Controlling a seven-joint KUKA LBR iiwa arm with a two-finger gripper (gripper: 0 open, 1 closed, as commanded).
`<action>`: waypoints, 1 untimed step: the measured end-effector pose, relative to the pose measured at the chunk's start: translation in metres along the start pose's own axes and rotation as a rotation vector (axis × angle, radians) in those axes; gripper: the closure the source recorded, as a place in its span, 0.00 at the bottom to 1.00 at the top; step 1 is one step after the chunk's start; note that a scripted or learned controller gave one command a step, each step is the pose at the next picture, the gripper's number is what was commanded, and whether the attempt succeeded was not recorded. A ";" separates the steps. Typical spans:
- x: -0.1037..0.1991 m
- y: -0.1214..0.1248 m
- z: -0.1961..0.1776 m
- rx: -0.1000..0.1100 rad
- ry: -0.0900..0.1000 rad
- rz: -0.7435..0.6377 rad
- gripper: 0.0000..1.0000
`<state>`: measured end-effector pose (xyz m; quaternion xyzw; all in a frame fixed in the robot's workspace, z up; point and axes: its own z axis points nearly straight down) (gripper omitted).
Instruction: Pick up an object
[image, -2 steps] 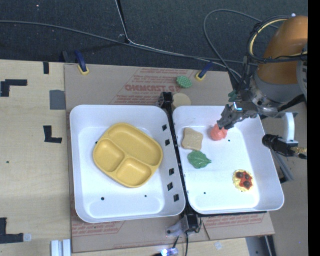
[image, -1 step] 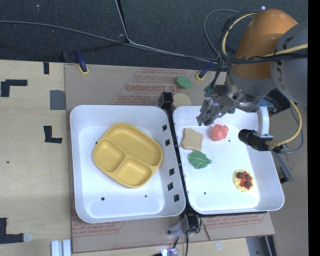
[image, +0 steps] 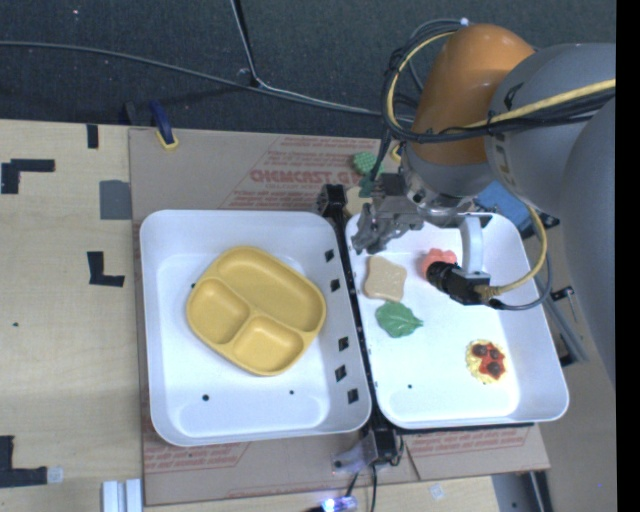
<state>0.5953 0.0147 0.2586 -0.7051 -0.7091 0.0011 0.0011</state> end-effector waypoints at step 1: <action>0.060 0.015 0.015 -0.001 0.000 -0.001 1.00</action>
